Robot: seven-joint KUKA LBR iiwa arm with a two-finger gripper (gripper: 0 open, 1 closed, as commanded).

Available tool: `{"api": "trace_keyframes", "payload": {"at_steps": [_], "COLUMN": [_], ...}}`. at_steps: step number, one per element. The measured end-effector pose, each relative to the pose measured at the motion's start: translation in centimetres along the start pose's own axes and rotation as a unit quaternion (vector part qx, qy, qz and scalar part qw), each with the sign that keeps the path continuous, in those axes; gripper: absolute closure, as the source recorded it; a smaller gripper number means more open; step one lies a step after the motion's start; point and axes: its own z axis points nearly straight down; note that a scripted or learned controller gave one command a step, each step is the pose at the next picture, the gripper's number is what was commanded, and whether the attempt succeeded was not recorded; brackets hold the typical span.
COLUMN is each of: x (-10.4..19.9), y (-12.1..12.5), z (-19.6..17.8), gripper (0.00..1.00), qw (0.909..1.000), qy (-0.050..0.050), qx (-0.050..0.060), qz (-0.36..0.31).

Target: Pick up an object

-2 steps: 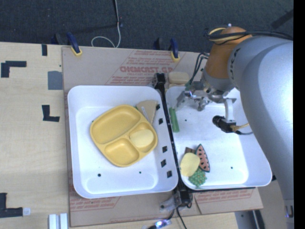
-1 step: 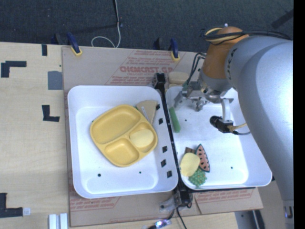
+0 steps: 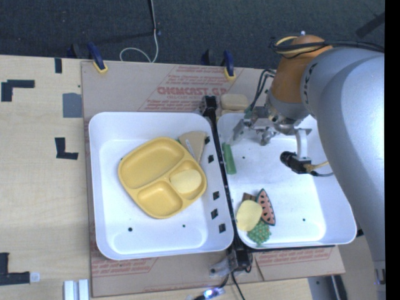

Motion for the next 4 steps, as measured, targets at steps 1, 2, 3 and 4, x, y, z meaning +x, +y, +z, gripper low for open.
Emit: {"api": "trace_keyframes", "payload": {"at_steps": [1, 2, 3, 4], "x": [1.4, 1.1, 0.7, 1.1], "y": [-0.1, -9.6, -18.6, -18.3], "z": [0.0, -0.1, -0.2, -1.3], "gripper": [0.0, 0.0, 0.0, 1.0], "qw": [1.0, 1.0, 1.0, 1.0], "qy": [-0.001, 0.001, 0.001, 0.005], "qx": [0.001, 0.001, 0.0, 0.0], "qz": [0.0, 0.001, 0.002, -0.002]}}
